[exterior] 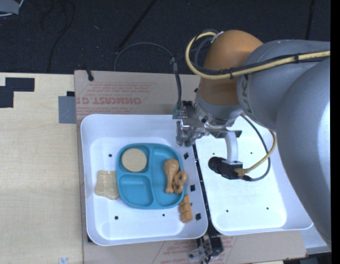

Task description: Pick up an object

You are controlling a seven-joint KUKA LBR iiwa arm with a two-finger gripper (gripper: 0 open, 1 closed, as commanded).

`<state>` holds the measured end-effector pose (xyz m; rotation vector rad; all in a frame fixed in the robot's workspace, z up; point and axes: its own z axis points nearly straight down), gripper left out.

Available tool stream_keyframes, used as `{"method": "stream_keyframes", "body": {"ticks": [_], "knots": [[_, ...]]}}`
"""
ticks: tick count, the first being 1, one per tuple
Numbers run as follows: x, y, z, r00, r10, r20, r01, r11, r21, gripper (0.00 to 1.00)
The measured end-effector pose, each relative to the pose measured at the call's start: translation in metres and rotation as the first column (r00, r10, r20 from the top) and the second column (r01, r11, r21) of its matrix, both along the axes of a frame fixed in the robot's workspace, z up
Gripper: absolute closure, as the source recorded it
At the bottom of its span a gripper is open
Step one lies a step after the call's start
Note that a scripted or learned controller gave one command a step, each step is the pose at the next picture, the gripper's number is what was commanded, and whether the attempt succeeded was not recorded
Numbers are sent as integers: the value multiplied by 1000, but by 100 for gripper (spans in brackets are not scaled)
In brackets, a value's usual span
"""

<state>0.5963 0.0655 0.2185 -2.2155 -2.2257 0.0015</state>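
Pretzel lies on blue tray, below-left of the hand; finger state unclear.

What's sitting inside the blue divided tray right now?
In the blue tray: a round tan cookie in the upper-left compartment and a drumstick-shaped piece on the right. The lower compartment looks bare.

Blue tray — left bin

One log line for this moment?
gripper: above bins' divider, grasp unclear | blue tray: left bin, holds round biscuit and pretzel
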Motion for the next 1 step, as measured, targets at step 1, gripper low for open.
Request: {"method": "stream_keyframes", "body": {"ticks": [1], "knots": [[20, 44, 3, 1000, -2, 0, 2, 1000, 0, 100]]}}
